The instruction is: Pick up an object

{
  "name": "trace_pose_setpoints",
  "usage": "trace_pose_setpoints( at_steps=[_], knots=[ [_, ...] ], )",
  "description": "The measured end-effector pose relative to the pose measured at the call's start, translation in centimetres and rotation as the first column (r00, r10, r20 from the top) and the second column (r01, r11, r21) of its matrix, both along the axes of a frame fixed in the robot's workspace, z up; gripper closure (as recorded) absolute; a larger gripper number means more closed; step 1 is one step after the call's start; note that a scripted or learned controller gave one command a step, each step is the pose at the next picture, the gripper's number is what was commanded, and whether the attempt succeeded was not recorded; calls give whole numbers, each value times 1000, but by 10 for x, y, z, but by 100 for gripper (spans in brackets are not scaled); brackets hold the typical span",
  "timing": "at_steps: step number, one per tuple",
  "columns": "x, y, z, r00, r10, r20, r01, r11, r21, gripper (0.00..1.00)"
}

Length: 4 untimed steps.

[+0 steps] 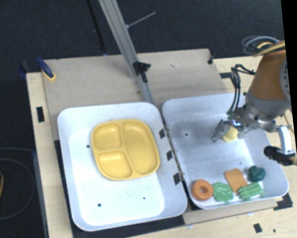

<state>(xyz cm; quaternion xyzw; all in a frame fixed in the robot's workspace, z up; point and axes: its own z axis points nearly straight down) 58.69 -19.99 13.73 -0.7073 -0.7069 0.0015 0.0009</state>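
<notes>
Along the near edge of the right-hand white bin (191,122) lay a row of small toys: an orange ring-shaped doughnut (202,189), a light green lumpy piece (222,192), an orange-brown block (235,178), a green ridged piece (250,190) and a dark green rounded piece (256,173). All rested on the bin floor, untouched.

Left-hand white bin (84,212) held a yellow three-compartment plate (125,148), roughly centred, well apart from the arm.

End effector (229,131) was low over the middle-right of the right bin. A small pale yellow object (231,135) sat at its tip, apparently between the fingers, which looked drawn in narrow around it; the view was too coarse to be sure of contact on both sides.

Progress, as judged: approach done, and the fingers seemingly closed on the yellow piece. Whether it was off the floor could not be read. Lift clear of the bin remained to prove the pick.
</notes>
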Motion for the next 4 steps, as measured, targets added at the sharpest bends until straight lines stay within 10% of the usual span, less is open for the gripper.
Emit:
trace_pose_setpoints(
  at_steps=[1,3,4],
  knots=[
    [2,-1,15,1000,-1,9,1,1000,-2,100],
    [1,-11,77,1000,1,7,-1,1000,-1,100],
    [11,31,77,1000,6,5,-6,1000,1,100]
  ],
)
